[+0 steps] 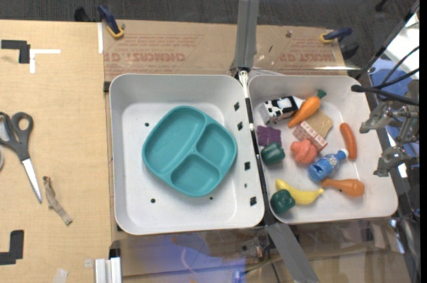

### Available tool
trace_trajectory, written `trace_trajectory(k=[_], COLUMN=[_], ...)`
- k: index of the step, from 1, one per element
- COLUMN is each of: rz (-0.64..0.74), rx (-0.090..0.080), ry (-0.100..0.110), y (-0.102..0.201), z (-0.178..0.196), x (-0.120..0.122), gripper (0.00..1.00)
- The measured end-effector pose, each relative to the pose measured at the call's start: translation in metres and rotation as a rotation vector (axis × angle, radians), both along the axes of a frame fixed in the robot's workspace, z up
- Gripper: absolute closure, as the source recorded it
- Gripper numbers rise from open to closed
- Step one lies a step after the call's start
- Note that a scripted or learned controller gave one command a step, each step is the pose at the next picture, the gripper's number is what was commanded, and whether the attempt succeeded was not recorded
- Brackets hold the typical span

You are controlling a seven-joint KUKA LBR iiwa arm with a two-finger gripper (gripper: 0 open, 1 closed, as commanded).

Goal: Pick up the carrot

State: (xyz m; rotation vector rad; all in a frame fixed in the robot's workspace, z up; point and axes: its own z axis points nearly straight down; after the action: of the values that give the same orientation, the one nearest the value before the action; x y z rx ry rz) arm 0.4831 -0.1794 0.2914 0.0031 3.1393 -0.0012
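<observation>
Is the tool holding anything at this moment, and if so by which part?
Nothing is held. The tool sits at the right bin's right edge, apart from the carrot, which lies among the toys.

Teal divided plate lying in left bin, scissors on bench far left, banana, blue bottle, toy cow in right bin.

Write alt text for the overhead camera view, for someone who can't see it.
A carrot lies among toy foods in the right-hand white bin, beside a black-and-white cow figure. The left bin holds a teal divided plate; the gripper sits at the right bin's right edge.
</observation>
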Motion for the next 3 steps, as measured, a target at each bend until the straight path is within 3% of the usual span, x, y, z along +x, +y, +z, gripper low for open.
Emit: trace_trajectory(k=[1,2,3], rz=[-0.044,0.073,-0.241], rx=[0.001,0.0,0.0], ry=[0.001,-0.002,-0.004], y=[0.049,0.067,0.006], z=[-0.093,-0.199,-0.116], x=[0.032,0.1,0.143], gripper=[0.0,0.0,0.0])
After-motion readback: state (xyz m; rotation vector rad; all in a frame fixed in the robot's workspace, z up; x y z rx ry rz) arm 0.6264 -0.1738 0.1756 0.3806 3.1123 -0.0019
